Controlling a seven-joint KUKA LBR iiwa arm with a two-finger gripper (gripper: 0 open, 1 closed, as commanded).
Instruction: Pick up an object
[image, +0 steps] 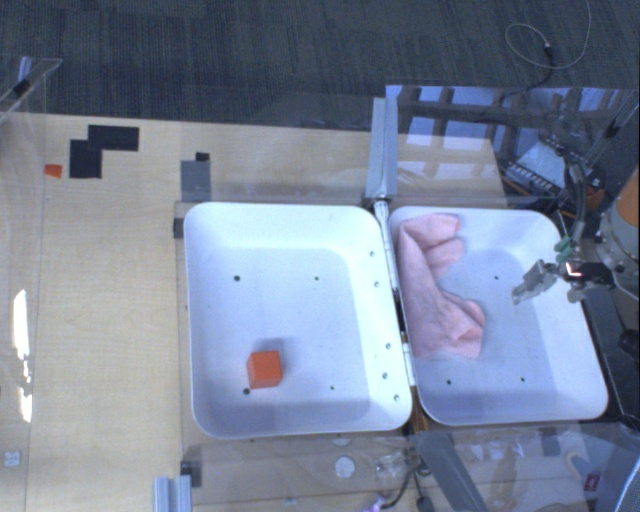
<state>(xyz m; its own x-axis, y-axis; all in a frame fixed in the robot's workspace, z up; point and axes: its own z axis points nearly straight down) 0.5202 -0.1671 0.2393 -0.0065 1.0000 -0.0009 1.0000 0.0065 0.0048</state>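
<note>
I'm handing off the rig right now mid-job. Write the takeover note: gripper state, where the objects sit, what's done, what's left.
Gripper: at the right side of the right bin, above its floor; nothing visible between its fingers. Whether they are open or shut cannot be told from this view.
Pink cloth: crumpled in the right bin, lying along its left wall, apart from the gripper.
Orange block: on the floor of the left bin, toward its lower left.
Done: nothing picked; both objects rest in their bins.
Left: choose one object, close on it and lift. The cloth is probably the nearer choice.
</note>
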